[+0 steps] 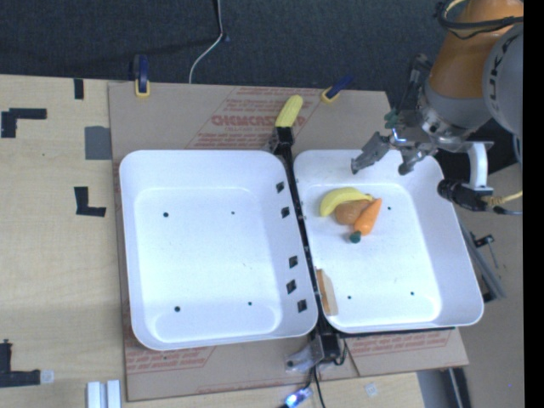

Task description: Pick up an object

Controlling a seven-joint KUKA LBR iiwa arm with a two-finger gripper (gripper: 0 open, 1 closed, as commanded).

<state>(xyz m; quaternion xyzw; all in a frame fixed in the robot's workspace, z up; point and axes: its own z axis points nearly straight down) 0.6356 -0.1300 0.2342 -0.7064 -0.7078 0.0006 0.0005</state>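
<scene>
In the right bin [425, 300] lie a yellow banana [341, 199], a brown roundish object [348, 213] and an orange carrot [368, 217] with a small green tip, all bunched together near the bin's far middle. My gripper [389, 161] hangs above the far edge of the right bin, up and to the right of that cluster. Its two fingers are spread apart with nothing between them. The grey arm with its orange band [476, 24] reaches in from the upper right.
The left bin [144, 228] sits beside the right one, joined by a black clamp strip [293, 228]. A yellow clamp handle [289, 113] stands at the far junction. Cardboard lies under both bins; a cable hangs at the back.
</scene>
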